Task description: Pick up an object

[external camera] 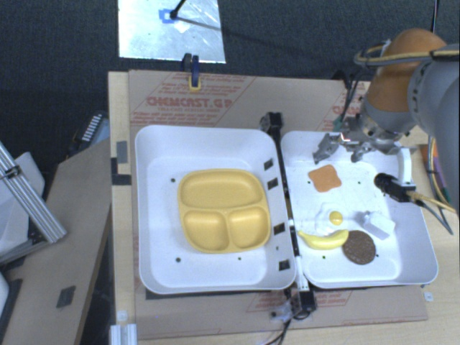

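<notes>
Hovering over the top part of the shallow white plastic bin on the right (424, 264), my two-finger metal gripper (340, 151) has its jaws spread apart with nothing between them. Just below it in frame, clear of my fingertips, is a flat orange square slice (325, 179) with rounded corners, matte, lying on the bin floor. Lower in the same bin:
- a white fried-egg piece (334, 218) with a domed yellow yolk
- a smooth curved yellow banana (323, 239) just under the egg, by the bin's left wall
- a dark brown round disc (359, 249) with a grainy face at the banana's right tip; touching or just beside, I cannot tell
- a pale grey boxy block (375, 223) up and right of the disc

The shallow white plastic bin on the left (154, 149) holds a glossy yellow three-compartment plastic tray (219, 209), a rounded rectangle, in the centre. Both bins sit on a tan cardboard sheet (215, 95) with red print. A crinkled silver foil sheet (171, 16) lies at the upper left of frame.
</notes>
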`<action>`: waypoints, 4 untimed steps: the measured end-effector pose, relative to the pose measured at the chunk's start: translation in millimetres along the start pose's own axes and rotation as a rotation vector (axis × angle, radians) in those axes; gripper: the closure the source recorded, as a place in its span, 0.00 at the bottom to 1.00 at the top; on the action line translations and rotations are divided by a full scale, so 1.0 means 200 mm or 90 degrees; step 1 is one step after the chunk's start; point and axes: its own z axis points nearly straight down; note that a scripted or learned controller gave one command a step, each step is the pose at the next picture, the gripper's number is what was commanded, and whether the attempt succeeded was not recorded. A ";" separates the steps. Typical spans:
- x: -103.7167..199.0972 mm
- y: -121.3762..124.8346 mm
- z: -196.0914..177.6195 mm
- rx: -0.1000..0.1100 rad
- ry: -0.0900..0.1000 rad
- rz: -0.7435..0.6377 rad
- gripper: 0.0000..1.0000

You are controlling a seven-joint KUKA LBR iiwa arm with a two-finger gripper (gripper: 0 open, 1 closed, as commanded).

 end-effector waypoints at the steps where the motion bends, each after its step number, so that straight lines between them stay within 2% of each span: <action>1: 0.00 0.02 0.21 -0.001 0.000 -0.001 0.00; 2: 0.00 0.03 0.32 -0.002 -0.001 -0.001 0.00; 3: 0.00 0.03 0.26 -0.006 -0.001 -0.002 1.00; 4: -0.05 0.04 -0.04 -0.007 -0.001 0.001 1.00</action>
